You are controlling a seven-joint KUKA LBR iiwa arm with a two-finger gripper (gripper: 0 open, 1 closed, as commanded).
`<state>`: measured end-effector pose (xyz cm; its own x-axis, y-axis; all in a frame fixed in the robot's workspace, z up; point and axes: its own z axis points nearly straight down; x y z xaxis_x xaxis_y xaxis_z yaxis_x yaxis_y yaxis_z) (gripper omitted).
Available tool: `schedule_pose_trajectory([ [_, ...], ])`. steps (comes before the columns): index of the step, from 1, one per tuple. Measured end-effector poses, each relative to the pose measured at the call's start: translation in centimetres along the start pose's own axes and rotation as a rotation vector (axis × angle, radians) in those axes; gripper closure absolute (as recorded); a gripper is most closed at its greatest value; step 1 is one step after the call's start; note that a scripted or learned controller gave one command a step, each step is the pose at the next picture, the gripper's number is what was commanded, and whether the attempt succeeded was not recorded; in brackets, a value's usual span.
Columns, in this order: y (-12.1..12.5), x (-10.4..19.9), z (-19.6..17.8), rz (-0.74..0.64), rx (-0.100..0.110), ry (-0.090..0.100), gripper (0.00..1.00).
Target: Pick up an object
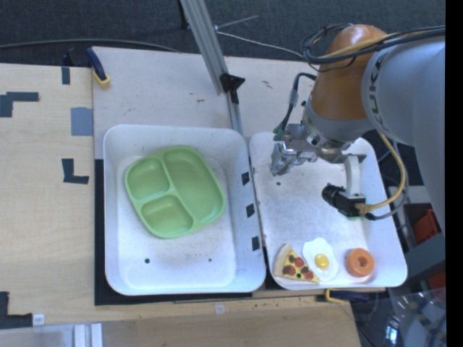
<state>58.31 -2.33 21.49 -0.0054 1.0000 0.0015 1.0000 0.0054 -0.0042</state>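
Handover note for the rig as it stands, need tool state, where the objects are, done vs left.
Tool: over the upper left of the right bin, nothing seen in it; open or shut not readable.
Objects: pizza slice, fried egg and donut lie in a row along the right bin's near edge. Green divided plate sits in the left bin.
Done: nothing picked yet.
Left: descend on one object, grasp, lift.
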Motion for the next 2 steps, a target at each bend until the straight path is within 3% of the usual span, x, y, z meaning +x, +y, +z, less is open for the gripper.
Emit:
schedule_pose_trajectory([
  [1,-1.5,4.6,-0.3,-0.001,-0.001,0.000,1.00],
  [2,-5.1,8.5,-0.5,0.000,0.000,0.000,1.00],
])
